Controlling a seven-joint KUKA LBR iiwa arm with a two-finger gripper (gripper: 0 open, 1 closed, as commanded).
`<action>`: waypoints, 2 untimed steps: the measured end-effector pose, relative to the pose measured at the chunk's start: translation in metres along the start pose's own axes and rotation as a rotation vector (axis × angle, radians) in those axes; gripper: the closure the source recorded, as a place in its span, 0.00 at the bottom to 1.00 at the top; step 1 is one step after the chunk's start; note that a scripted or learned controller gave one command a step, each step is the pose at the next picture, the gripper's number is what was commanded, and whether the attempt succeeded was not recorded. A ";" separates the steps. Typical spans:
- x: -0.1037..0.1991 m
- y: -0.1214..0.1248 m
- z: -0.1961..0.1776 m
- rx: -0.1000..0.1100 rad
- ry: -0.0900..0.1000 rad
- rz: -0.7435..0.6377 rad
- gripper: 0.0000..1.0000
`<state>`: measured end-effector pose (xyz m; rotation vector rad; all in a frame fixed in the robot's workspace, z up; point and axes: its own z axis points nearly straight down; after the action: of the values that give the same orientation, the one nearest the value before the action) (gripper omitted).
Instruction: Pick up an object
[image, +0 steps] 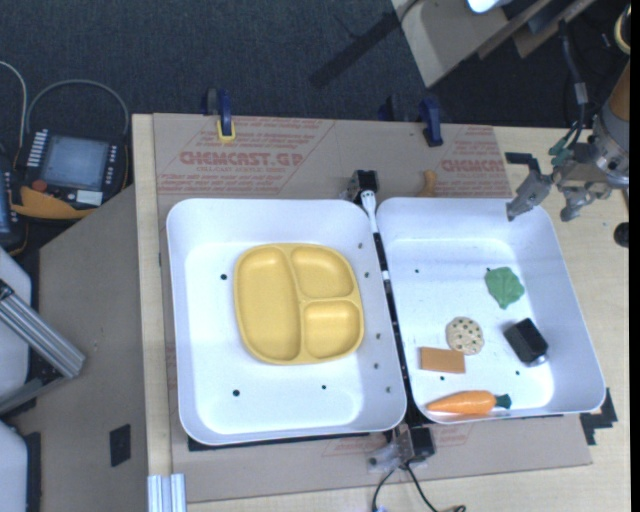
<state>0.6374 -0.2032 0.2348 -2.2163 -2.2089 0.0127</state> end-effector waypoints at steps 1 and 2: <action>0.001 0.003 -0.009 -0.015 -0.003 -0.004 0.00; 0.006 0.009 0.036 -0.010 -0.002 -0.005 0.00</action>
<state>0.6454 -0.1976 0.1989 -2.2172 -2.2205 0.0038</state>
